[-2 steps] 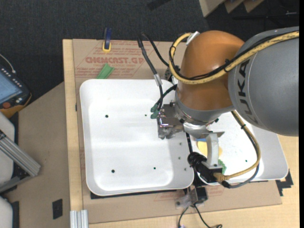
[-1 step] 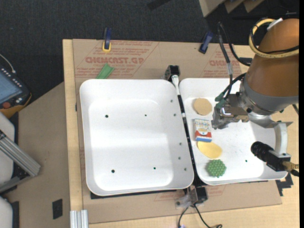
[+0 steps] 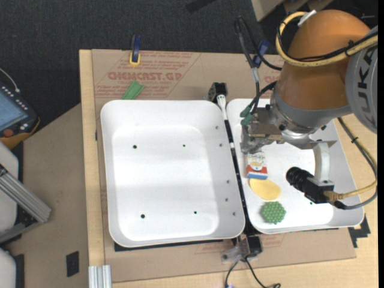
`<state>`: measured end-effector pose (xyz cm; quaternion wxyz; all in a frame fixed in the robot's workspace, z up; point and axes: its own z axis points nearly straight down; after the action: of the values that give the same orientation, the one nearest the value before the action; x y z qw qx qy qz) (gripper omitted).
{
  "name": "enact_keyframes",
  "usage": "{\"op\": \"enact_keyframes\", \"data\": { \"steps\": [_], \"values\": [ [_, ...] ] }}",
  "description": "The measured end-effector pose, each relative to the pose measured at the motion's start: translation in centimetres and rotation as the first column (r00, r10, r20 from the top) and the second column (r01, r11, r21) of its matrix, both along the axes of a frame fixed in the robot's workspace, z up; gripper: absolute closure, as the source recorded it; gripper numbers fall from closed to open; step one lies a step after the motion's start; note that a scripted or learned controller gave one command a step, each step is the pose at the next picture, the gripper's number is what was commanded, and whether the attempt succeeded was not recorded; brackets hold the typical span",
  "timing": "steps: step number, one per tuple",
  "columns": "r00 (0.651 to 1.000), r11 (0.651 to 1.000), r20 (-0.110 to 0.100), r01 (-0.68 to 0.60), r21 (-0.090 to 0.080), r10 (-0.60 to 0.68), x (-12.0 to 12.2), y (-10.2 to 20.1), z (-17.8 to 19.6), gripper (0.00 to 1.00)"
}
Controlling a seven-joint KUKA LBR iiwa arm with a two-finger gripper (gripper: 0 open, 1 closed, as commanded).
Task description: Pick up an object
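My gripper (image 3: 254, 150) hangs low over the left part of the right bin (image 3: 342, 161), under the orange-banded wrist. Just below its fingertips lies a small red, white and blue item (image 3: 257, 170). A flat yellow oval piece (image 3: 265, 189) lies right under that. A green bumpy ball (image 3: 273, 212) rests near the bin's front edge. A green thing (image 3: 245, 119) peeks out at the gripper's upper left, mostly hidden by the wrist. Nothing is visibly between the fingers.
The left bin (image 3: 168, 170) sits beside the right one, their rims meeting along a dark divider (image 3: 233, 155). A green marker (image 3: 132, 90) and a blue-yellow clip (image 3: 135, 54) lie on the cardboard behind the left bin.
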<state>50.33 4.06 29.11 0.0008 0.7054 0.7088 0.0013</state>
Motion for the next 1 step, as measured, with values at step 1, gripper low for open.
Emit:
{"op": "enact_keyframes", "data": {
  "steps": [1],
  "values": [
    [1.000, 1.000, -0.001, 0.014, -0.005, -0.014, 0.54, -8.59, -0.42, 1.00]
  ]
}}
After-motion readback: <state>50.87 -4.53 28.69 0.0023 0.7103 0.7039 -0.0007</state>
